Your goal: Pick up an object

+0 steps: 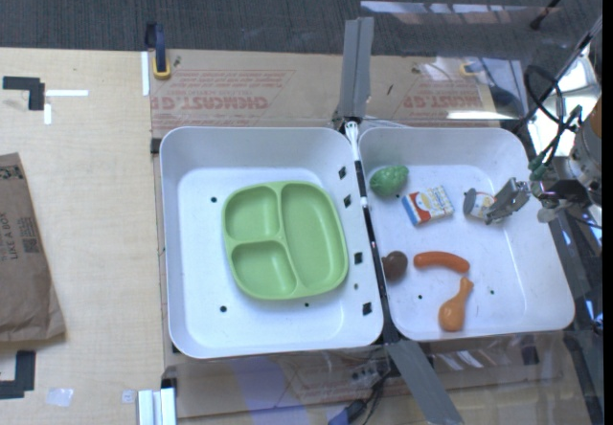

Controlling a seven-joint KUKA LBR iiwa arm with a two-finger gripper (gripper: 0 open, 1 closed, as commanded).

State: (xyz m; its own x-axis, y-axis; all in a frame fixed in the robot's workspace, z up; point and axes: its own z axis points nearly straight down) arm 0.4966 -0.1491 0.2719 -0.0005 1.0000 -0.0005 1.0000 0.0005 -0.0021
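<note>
Jaws: couldn't tell if released or clenched, too small and blurred at that slant; nothing seen gripped betw. them.

Camera view, right side: gripper (500, 205) sat low inside the right bin (565, 303), near its right wall, arm coming in over the rim. A grey piece (476, 203) lay just beside the tip, on its left; touching or apart, not clear. Likely the pick target, judged only by nearness.

To do the step well (judgement): centre the tip over the grey piece, go straight down to the bin floor, close squarely, lift slowly. Piece looked small and flat-ish, so prob. easy to nudge aside instead of catch. Check it's really betw. the jaws before lifting.

Others in the same bin: small box (427, 205) near the grey piece's left, closest neighbour, could get bumped if the approach drifts left. Green lump (388, 180) at upper left by the divider. Orange sausage (441, 261) and brown ball (395, 265) mid-bin, orange gourd (455, 304) near the front; all well apart from the tip, no obstruction.

Left side: left bin (172, 222) held a green divided plate (285, 239). Brown paper bag (24, 251) on the bench at far left. None in the way.
</note>
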